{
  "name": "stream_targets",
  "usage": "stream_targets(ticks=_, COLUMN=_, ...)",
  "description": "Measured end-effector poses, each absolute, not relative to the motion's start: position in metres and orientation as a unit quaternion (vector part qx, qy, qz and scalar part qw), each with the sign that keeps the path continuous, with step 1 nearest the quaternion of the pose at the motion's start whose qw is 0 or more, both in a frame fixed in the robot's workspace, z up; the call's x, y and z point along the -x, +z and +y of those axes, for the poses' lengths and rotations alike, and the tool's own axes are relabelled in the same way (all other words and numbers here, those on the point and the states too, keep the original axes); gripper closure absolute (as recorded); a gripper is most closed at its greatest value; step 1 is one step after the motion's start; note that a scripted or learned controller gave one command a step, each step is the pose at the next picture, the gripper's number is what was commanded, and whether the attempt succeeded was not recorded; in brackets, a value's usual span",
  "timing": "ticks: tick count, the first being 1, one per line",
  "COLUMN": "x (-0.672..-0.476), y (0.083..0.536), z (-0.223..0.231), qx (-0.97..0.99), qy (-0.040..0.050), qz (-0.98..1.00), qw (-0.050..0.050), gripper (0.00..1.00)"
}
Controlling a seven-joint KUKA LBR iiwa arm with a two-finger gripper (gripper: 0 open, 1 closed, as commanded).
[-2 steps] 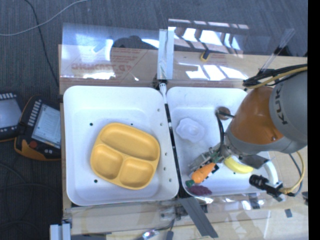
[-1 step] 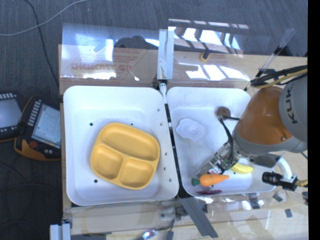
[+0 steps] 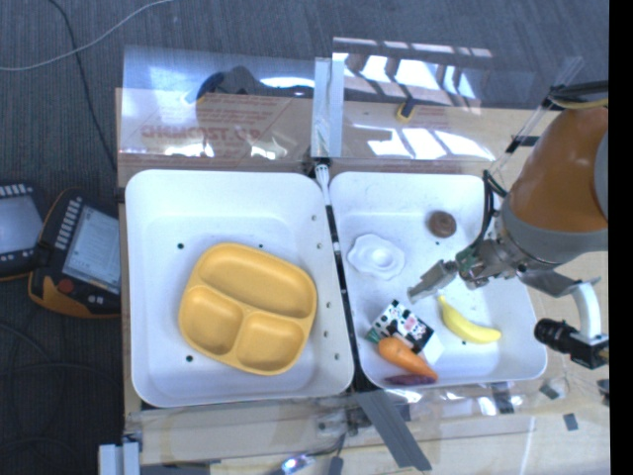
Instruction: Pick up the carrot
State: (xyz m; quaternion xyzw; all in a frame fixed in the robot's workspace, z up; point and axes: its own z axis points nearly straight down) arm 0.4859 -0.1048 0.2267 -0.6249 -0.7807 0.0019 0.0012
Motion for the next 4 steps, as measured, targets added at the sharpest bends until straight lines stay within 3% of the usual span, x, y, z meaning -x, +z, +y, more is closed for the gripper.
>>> stream_targets(ticks=1, x=-0.485, y=0.18, z=-0.058, qx=0.666, qy=0.0027, qz=-0.746, qw=0.003, gripper=0.0)
stream_targets(ticks=2, x=-0.525, y=0.179, z=-0.049, qx=0.71, qy=0.0034, qz=-0.704, qw=0.002, gripper=0.0)
stream_targets(ticks=3, x=-0.484, y=0.179, z=-0.037, qx=0.727, qy=0.0043, qz=-0.687, qw=0.002, gripper=0.0)
stream_targets(ticks=4, x=-0.483, y=0.179, z=-0.049, qx=0.759, qy=0.0038, qz=-0.651, qw=0.003, gripper=0.0)
